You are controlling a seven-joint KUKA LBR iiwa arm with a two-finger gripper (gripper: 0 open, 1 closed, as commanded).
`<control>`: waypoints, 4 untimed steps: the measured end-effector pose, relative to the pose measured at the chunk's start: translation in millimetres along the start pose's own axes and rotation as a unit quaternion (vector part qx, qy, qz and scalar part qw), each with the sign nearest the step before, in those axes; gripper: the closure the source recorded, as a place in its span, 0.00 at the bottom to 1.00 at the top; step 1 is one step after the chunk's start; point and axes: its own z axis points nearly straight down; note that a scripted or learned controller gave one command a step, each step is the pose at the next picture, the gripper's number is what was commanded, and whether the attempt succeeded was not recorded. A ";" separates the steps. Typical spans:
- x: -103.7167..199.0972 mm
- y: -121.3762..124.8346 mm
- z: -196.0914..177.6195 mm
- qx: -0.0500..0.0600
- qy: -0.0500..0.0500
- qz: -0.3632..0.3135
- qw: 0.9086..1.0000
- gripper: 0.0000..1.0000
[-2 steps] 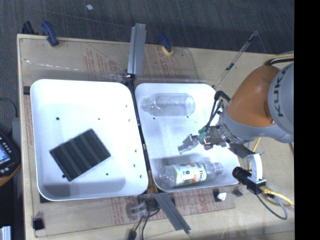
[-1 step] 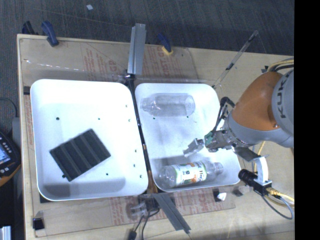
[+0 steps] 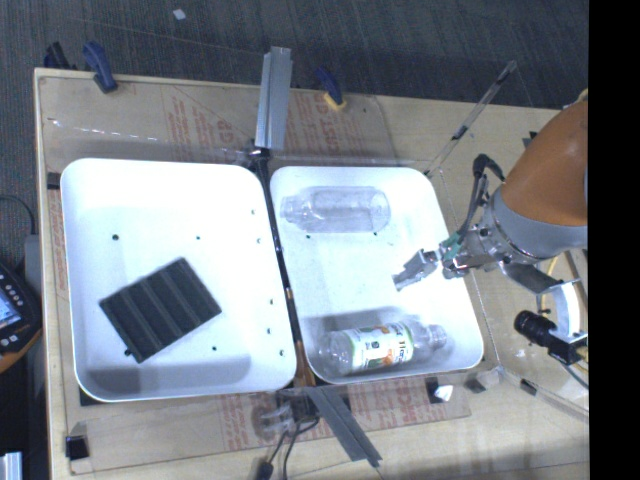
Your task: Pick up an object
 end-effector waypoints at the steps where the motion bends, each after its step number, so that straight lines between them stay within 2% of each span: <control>1: 1.7 -6.6 35.0 0.001 0.001 -0.147 0.989 0.00; 3: 1.6 -6.7 35.0 0.001 0.000 -0.146 0.989 0.00; 4: 56.8 84.6 81.5 0.002 0.001 -0.187 0.982 0.00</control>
